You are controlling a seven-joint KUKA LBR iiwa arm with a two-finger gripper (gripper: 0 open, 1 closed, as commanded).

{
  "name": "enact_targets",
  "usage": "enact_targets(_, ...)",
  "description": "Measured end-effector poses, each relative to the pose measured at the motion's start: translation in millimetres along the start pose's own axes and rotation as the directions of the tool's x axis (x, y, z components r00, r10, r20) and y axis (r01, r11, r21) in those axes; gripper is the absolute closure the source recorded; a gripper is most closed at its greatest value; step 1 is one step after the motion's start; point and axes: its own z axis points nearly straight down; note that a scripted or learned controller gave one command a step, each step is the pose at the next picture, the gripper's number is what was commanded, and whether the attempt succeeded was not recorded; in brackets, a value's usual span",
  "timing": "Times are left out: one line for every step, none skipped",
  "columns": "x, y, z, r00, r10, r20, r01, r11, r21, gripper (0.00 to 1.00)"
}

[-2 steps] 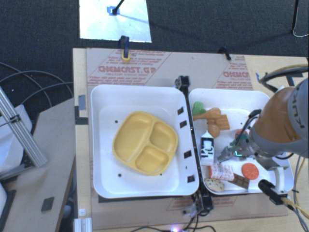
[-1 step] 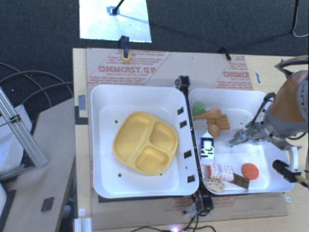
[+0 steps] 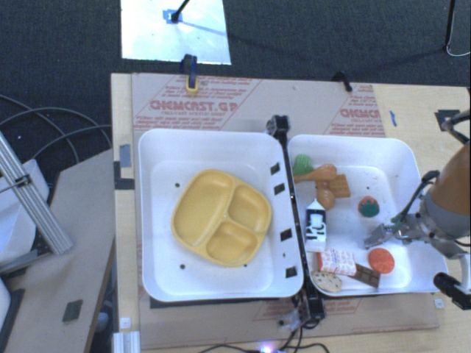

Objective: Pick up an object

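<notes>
A KUKA arm (image 3: pixel 449 197) reaches in from the right, its end effector (image 3: pixel 383 234) low over the right bin (image 3: pixel 401 153), poised among the small items that are candidates for a pick. Whether it is released or clenched cannot be told from this angle, and nothing is visibly held. Two white bins sit side by side on the surface (image 3: pixel 221 98), apparently so that objects can move from one to the other. The left bin (image 3: pixel 158 197) carries one yellow divided tray (image 3: pixel 221 217). The right bin holds about eight small objects: a green and orange toy vegetable (image 3: pixel 313 169), a brown piece (image 3: pixel 337 188), a small carton (image 3: pixel 316 225), a green and orange ball (image 3: pixel 369 207), a red disc (image 3: pixel 381 260) just beside the end effector, a red-and-white packet (image 3: pixel 337 259), a chocolate bar (image 3: pixel 366 275) and a cookie (image 3: pixel 327 281). Most cluster along the divider and the near edge, leaving the disc the likeliest target.
</notes>
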Motion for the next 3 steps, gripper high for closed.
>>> enact_targets(2.0,3.8,-11.3,1.0,-0.008,0.0,0.008,1.0,-0.006,1.0)
enact_targets(2.0,3.6,-10.8,1.0,-0.007,0.0,0.007,1.0,-0.006,0.0)
enact_targets(1.7,4.8,-21.8,1.0,-0.01,0.0,0.01,1.0,-0.009,1.0)
